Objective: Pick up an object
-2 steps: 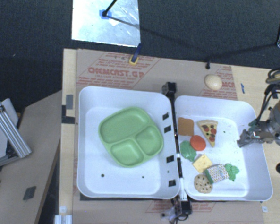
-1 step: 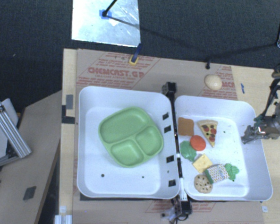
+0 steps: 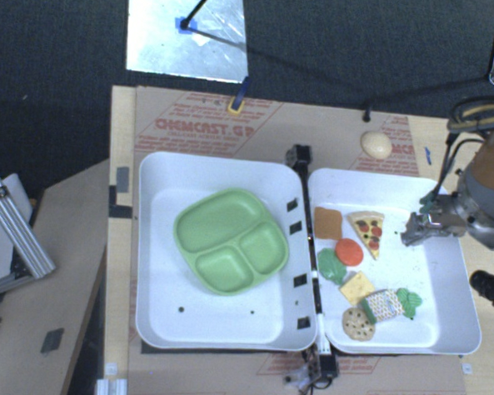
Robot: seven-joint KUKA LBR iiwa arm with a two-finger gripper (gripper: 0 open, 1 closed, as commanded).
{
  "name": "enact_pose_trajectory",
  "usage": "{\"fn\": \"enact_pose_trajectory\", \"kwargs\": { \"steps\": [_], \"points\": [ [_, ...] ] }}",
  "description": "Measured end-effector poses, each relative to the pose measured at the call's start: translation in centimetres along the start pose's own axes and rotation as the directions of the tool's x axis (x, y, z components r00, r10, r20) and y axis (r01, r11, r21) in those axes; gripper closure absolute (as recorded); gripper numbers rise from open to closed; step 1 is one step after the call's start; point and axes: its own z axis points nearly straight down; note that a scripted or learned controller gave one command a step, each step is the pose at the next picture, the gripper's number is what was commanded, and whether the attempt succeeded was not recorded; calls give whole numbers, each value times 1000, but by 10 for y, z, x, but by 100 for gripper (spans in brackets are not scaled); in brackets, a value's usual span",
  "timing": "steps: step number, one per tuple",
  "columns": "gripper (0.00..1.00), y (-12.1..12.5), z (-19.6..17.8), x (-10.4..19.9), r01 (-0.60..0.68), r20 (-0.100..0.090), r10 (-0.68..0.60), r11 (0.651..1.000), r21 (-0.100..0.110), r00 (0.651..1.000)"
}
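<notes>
Round brown chocolate-chip cookie (image 3: pixel 358 323) lying at the right white bin's (image 3: pixel 452 326) front — untouched.
Pincer (image 3: pixel 415 229) is hovering right of the pizza-slice toy (image 3: pixel 368 229), its state hard to tell — approach step; next, descending onto a toy.

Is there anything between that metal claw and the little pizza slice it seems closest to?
Nothing visible. The gripper hovers at the right bin's right side, and bare white floor lies between it and the pizza slice. The other toy foods sit lower and further left.
</notes>
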Motion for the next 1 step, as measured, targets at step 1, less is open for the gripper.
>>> {"fn": "enact_pose_trajectory", "kwargs": {
  "steps": [1],
  "points": [
    [100, 16, -5, 49, 0, 0, 0, 1000, 1, 1000]
  ]
}}
